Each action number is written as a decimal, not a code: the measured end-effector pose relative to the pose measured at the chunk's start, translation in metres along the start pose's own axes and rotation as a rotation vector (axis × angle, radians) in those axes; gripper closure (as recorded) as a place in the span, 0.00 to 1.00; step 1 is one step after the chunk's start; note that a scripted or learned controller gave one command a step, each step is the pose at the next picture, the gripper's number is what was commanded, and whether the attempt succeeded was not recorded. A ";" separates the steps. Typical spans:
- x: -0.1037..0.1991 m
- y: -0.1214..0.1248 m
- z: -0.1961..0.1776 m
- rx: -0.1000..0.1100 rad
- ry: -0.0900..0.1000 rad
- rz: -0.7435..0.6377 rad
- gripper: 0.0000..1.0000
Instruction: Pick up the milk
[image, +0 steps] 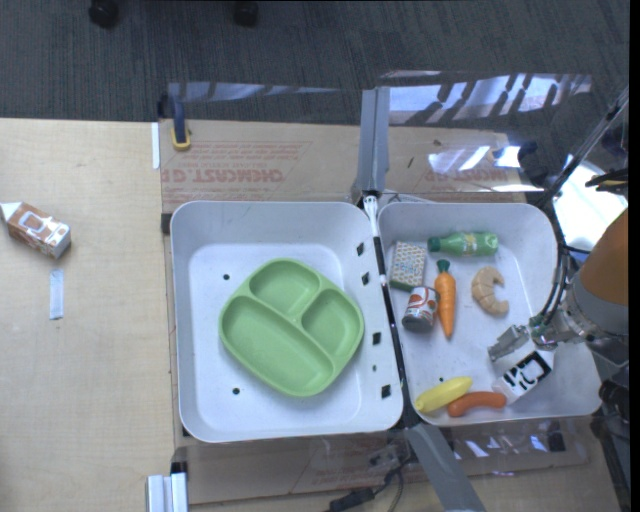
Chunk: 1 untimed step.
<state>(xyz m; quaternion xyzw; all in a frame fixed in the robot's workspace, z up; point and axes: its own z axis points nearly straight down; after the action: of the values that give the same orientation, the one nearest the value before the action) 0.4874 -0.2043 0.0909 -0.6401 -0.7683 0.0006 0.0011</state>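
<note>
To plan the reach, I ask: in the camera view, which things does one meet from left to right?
Milk carton → green divided plate → red can → carrot → croissant → hand.

A single fixed camera looks down from above the bench at a slant, taking in both white bins: the left bin (190, 330) and the right bin (540, 225) sit near mid-frame. It stands far enough back to show the bench top (80, 400), cardboard (270, 160) behind, and dark floor (300, 50) along the top edge.
</note>
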 end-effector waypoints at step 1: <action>-0.001 0.000 -0.009 0.000 0.000 0.003 1.00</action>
<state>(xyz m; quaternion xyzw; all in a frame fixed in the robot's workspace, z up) 0.4873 -0.2051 0.0997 -0.6414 -0.7672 0.0007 0.0009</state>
